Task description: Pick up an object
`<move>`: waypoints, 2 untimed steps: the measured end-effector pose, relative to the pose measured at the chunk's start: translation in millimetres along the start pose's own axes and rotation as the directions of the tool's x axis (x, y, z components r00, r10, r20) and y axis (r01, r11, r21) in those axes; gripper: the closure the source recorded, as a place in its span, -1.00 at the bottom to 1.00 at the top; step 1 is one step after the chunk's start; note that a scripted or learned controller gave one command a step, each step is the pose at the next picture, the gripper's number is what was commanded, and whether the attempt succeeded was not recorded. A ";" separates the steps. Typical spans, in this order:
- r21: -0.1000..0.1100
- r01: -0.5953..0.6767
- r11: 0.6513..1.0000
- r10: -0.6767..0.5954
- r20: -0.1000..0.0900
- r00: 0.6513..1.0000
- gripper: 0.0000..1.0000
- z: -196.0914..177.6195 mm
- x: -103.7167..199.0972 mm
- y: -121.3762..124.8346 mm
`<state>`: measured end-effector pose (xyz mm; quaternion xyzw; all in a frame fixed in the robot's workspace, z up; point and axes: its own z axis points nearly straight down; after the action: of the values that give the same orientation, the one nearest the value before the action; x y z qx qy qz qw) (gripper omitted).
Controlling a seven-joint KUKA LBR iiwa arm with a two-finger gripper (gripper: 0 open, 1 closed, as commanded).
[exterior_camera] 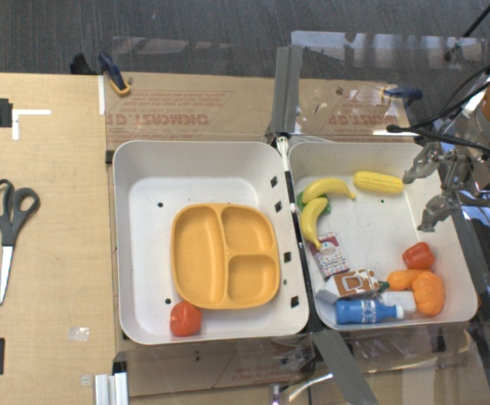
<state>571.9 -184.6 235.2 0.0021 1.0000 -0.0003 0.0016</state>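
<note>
The end effector [430,194] hangs with fingers spread wide, holding nothing, right of the corn cob [379,182].

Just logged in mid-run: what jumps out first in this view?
The yellow divided tray in the middle of the left bin, with a red tomato by that bin's near edge. The right bin is the busy one: bananas and corn at the far end, a blue bottle and orange items at the near end. The gripper hovers over that bin's right rim.
</note>
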 end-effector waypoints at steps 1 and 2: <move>0.000 0.122 0.993 -0.122 0.000 0.993 -1.00 139.0 4.8 -14.8; 0.007 -0.040 0.999 0.040 0.030 0.999 -1.00 133.5 77.3 -36.1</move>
<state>494.8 -220.6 101.5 0.0219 0.9996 -0.0039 0.0163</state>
